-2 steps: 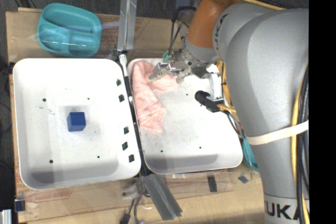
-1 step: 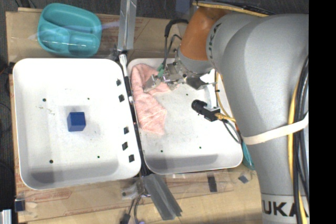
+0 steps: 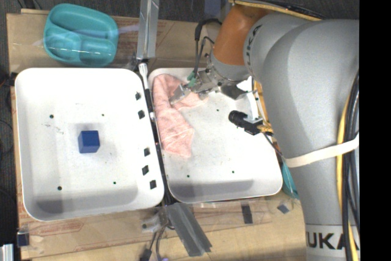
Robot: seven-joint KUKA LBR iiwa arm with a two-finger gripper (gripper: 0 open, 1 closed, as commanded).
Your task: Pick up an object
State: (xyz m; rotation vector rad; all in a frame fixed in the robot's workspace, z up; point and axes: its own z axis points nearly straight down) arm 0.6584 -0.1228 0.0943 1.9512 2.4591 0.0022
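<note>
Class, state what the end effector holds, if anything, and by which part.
Cannot be told: the end effector sits at the upper end of the pink cloth; grip unclear.

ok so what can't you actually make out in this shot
Whether the gripper holds the pink cloth: camera view, the contact spot is too small and blurred.
Right edge of the right bin: camera view, hidden behind the grey arm.
What the teal container holds: camera view, too blurred.
The arm's lower part: camera view, cut off by the bottom edge.
</note>
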